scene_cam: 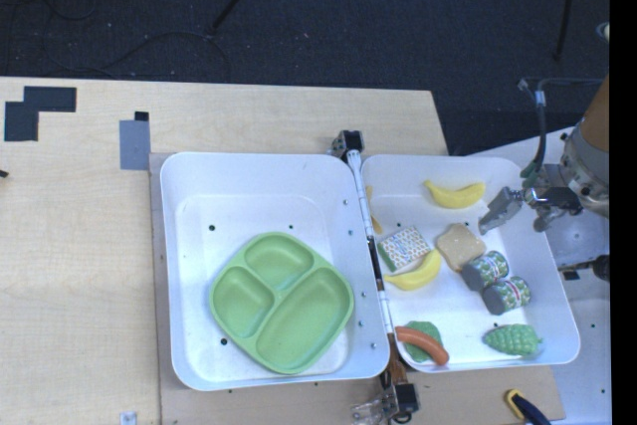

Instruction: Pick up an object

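While the arm [597, 149] leans in from the right, its claw [513, 206] hangs over the upper right part of the right bin [557, 314], fingers spread apart and nothing between them. Just to the claw's left, near the bin's far wall, lies a yellow banana [456, 193], curved, ends turned up. Nearer the camera from the claw and a little left sits a tan slice of bread [460, 245], and touching its near-right corner stand two grey cans with green labels [496, 281], lying side by side on a slant. Further left of the bread a checked white-and-green block [402, 247] rests against a second banana [420, 274], close to the divider between the bins. Well below the claw, by the near wall, a bumpy green bunch of grapes [513, 340] lies alone at the right, and a red sausage [423, 344] lies across a green leafy piece [424, 330] at the left corner. Bare white floor opens directly under the claw and along the right wall. Far to the claw's left, the left bin [189, 214] holds a green divided plate [283, 302] toward its near side, with bare floor behind it
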Controlling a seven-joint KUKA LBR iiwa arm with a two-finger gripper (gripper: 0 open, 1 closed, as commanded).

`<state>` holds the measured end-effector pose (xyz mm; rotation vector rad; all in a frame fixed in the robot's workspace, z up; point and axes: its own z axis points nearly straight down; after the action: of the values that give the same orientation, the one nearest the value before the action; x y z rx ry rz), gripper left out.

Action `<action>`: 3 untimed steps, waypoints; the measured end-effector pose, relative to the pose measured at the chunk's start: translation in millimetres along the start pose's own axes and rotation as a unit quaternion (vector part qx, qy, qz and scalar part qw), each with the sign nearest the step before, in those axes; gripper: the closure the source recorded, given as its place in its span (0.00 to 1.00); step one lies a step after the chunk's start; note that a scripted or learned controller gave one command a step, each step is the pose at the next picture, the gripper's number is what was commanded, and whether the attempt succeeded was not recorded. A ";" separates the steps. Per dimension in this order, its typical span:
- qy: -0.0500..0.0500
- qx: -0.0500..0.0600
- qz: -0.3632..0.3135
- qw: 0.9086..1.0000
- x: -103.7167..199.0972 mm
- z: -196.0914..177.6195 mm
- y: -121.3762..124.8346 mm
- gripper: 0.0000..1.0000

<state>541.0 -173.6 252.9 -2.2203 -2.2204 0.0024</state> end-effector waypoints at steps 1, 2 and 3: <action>0.001 0.001 0.000 1.000 -39.9 143.0 6.1 0.00; 0.001 0.002 0.002 1.000 -41.0 134.2 5.9 1.00; 0.000 0.000 -0.001 1.000 15.3 -97.5 -19.8 1.00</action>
<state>521.5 -158.3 350.4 -2.2185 -2.2225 0.0033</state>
